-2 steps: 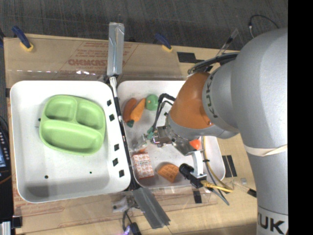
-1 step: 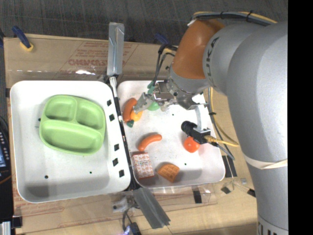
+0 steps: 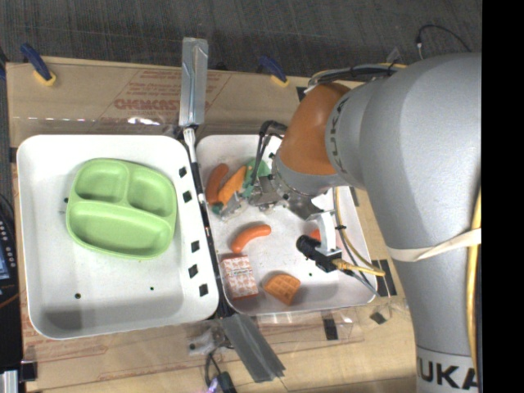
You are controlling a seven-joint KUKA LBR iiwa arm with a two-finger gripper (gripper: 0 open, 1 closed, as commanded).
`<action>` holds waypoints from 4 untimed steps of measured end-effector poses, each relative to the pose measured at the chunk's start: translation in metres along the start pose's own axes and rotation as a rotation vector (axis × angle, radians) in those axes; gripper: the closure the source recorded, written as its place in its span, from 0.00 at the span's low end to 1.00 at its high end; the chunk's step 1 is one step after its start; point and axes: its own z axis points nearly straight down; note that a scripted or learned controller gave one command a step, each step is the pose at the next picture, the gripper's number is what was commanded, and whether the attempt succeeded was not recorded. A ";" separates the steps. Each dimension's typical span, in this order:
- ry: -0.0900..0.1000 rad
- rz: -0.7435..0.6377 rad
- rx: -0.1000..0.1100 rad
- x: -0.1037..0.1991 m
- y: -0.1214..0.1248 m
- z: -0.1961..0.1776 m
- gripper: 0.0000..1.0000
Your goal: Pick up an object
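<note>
Two shallow white bins are sitting side by side on the surface [image 3: 98,88], which is covered with brown cardboard. In the left bin [image 3: 41,244] a green divided plate [image 3: 123,207] is lying flat, toward the bin's upper half. The right bin [image 3: 270,252] is holding the loose objects: an orange carrot-shaped piece [image 3: 232,182] and a second orange piece [image 3: 216,183] just beside it near the upper left corner, an orange sausage-shaped piece [image 3: 250,237] near the middle, a pink and white wrapped packet [image 3: 238,275] at the lower left, and an orange waffle-like piece [image 3: 282,287] near the lower edge. The arm [image 3: 409,154] is reaching in from the right, its large grey body covering the right side of the right bin and its orange band [image 3: 311,133] lying above the bin's upper right area. The wrist is angling down and to the left, so that the gripper [image 3: 246,193] is sitting low in the upper left part of the right bin, right against the carrot-shaped piece and the green item [image 3: 260,169] next to it. The state of the jaws cannot be told, since the metal parts at the tip are overlapping the objects and are too small to separate. A black fitting [image 3: 318,252] with a yellow cable [image 3: 360,267] is hanging from the wrist over the bin's right half. Blue clamps [image 3: 37,62] are gripping the cardboard along the far edge.
</note>
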 end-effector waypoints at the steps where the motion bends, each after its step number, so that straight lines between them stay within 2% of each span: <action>1: 0.001 0.065 0.001 -0.003 -0.085 0.000 0.00; 2: 0.000 0.061 0.002 -0.004 -0.084 -0.008 1.00; 3: -0.001 0.060 0.002 -0.004 -0.084 -0.008 0.00; 4: 0.001 0.167 -0.001 0.052 -0.004 -0.101 0.00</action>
